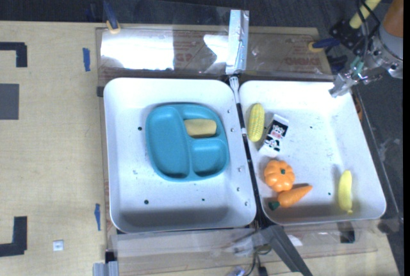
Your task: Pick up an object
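Note:
The right bin (320,121) holds an ear of corn (255,121) by its left wall, with a small black-and-white carton (276,133) beside it. Further forward lie an orange pumpkin (279,175) and a carrot (291,195) that touches it. A yellow banana (345,190) rests near the bin's front right corner. My gripper (341,84) hangs over the bin's far right corner, well away from all of these, and nothing shows in it.
The left bin (128,191) carries a blue divided plate (173,146) with a yellow block (200,128) in one compartment. A clear plastic panel (173,44) stands behind the bins. Cables and the arm crowd the top right.

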Robot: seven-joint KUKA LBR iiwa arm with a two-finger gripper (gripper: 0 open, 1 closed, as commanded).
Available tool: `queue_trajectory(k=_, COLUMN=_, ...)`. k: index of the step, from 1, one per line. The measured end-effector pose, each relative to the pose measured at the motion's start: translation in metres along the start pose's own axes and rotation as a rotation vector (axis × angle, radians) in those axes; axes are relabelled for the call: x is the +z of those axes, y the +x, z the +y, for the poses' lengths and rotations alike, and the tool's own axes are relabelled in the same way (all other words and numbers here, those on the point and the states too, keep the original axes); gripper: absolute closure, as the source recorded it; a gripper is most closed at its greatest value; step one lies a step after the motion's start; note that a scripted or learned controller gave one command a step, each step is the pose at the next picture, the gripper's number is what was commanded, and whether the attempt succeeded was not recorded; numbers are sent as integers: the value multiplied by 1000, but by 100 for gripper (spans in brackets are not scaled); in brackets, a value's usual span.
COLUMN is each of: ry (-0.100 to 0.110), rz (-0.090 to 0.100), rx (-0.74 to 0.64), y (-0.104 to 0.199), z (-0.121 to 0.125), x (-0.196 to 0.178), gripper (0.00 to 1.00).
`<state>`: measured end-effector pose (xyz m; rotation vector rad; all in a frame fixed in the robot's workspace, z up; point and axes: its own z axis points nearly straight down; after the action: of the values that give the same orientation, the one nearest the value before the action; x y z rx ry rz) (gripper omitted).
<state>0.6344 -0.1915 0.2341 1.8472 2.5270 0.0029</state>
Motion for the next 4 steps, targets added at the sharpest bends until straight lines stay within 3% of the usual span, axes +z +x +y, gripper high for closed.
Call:
queue_trajectory(k=1, ry=-1, rz=-1, rx=-204, y=-20, z=-49, x=-88, gripper=100)
queue_trajectory(k=2, ry=1, rz=3, rx=-466, y=-9, z=-79, x=-118, gripper=100)
queue_trajectory(k=3, ry=-1, rz=1, rx=-727, y=-8, z=-83, x=-133, gripper=100)
queue_trajectory(k=4, ry=-2, rz=0, rx=-1070, y=-7, z=-88, x=-176, gripper=100)
